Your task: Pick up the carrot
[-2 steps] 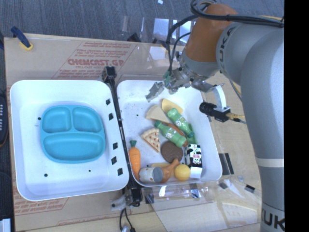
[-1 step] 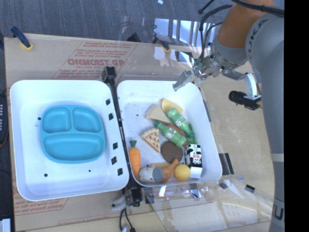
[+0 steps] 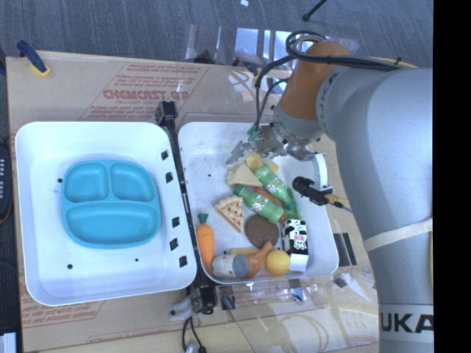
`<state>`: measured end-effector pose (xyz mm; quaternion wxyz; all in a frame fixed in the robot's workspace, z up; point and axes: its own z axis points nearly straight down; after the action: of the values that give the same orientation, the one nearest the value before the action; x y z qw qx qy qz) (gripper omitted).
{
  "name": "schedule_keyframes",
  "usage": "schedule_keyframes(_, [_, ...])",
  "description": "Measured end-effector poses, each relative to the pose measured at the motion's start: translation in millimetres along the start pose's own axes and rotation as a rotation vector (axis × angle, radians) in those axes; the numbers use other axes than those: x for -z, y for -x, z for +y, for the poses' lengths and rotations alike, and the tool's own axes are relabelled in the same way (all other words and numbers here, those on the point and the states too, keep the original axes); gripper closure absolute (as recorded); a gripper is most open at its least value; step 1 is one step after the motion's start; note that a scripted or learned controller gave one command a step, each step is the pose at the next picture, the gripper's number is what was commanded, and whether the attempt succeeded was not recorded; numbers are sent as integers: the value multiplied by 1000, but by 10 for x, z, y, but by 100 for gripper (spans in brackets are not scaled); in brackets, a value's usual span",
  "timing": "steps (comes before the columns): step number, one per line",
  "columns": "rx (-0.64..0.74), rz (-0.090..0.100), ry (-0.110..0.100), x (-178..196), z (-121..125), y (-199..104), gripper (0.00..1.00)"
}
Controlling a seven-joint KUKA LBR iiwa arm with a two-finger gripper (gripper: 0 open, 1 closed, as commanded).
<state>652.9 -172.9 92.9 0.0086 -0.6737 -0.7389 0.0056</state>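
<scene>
The left bin (image 3: pixel 29 197) holds a light blue divided plate (image 3: pixel 110 202) with three compartments, lying flat near the bin's middle. A row of black clips (image 3: pixel 173 197) runs down the seam where the two bins meet.

Just past that seam, in the right bin (image 3: pixel 193 153), lies the carrot (image 3: pixel 205 246). It is a short, stubby toy, bright orange with a small dark green tuft at its top end, and it lies lengthwise along the bin's left wall with the tuft pointing toward the far side and the blunt orange tip toward the near corner. Nothing covers it. Its lower end sits just beside a grey can (image 3: pixel 230 265) lying on its side (the can's label is too blurred to read).

Further right comes a crowded heap: a waffle-patterned wedge (image 3: pixel 231 212), a pale cheese-like slab (image 3: pixel 241 173), a round brown cookie (image 3: pixel 260 231), a green vegetable piece (image 3: pixel 263 204), a yellow ball-like fruit (image 3: pixel 278 262) and a small black-and-white cow-print carton (image 3: pixel 296 237).

Above the heap's far end the gripper (image 3: pixel 259 147) hangs at the end of the grey arm (image 3: pixel 368 138), well apart from the carrot. Whether its claw is open or closed I cannot tell, since the wrist and clutter hide it.
</scene>
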Motion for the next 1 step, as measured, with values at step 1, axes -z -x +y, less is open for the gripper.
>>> schedule_keyframes(1, [8, -5, 8, 177, 38, 11, 100])
